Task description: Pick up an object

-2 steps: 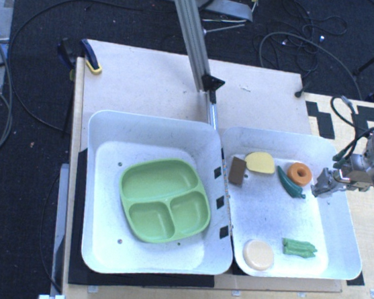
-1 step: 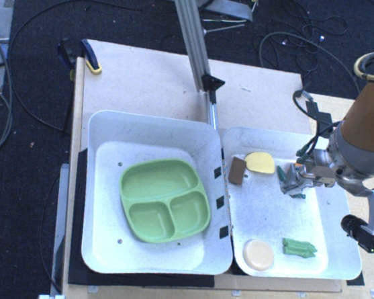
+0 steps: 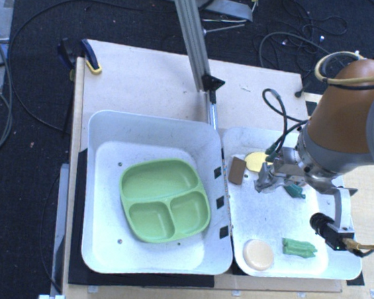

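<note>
Nearest the camera in the right bin (image 3: 341, 269): one round cream disc (image 3: 258, 254) and one lumpy green piece (image 3: 298, 248), both smooth, well apart from the gripper (image 3: 268, 180). Beside the gripper lie one brown block (image 3: 237, 171), one yellow item (image 3: 255, 162) and a teal item (image 3: 295, 190), partly hidden. Gripper state: cannot tell. Left bin (image 3: 107, 136) holds one glossy green three-compartment tray (image 3: 164, 200)

Hand (image 3: 266, 182) low in right bin (image 3: 246, 217) near brown block (image 3: 237, 171); green divided tray (image 3: 164, 200) in left bin (image 3: 103, 169).
</note>
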Available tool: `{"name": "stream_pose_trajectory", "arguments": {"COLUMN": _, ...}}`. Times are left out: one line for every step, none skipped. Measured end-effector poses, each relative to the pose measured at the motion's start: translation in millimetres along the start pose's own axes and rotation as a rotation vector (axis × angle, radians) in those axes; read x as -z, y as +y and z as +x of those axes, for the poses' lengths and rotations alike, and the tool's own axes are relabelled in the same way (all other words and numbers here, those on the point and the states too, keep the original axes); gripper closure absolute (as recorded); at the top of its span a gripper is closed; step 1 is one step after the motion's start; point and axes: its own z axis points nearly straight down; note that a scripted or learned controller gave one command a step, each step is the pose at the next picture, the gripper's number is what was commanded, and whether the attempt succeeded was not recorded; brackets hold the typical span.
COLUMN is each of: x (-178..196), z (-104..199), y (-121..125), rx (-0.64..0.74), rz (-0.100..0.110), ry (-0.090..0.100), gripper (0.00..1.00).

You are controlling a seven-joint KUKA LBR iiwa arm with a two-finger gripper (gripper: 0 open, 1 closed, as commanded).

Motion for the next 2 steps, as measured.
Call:
{"name": "stream_pose_trajectory", "arguments": {"x": 3, "z": 48, "y": 15, "rx": 0.001, "rz": -0.004, "ry": 0.000, "gripper": 1.00}}
{"name": "stream_pose_trajectory", "arguments": {"x": 5, "z": 102, "y": 30, "rx": 0.001, "rz": -0.005, "ry": 0.000, "gripper": 1.00}}
